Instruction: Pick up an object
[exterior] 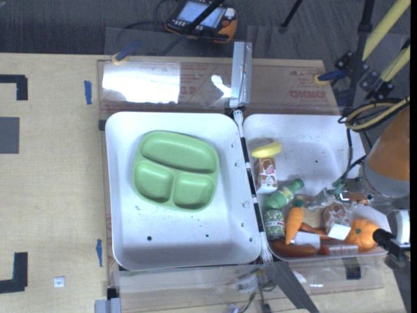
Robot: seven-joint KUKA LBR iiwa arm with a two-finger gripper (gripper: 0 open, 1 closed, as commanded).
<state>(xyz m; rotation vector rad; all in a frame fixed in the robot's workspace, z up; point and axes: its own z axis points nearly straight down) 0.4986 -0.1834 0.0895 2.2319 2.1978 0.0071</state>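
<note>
Arm poised by a heap of toy food

The toys, like the carrot (294,222), crowd the right bin's (313,142) near edge beside the divider; the arm (391,168) sits just right of them. Whether its gripper holds anything, I cannot tell.

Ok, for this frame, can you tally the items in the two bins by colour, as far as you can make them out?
Green: 2, the divided tray in the left bin and a small bottle in the right bin.
Yellow: 1, a banana.
Orange: 2, a carrot and a round fruit.
Red: 1, a long piece.
White-brown: 1, a carton.
Total: 7 that I can tell apart; the rest of the pile is too cluttered to count.
</note>
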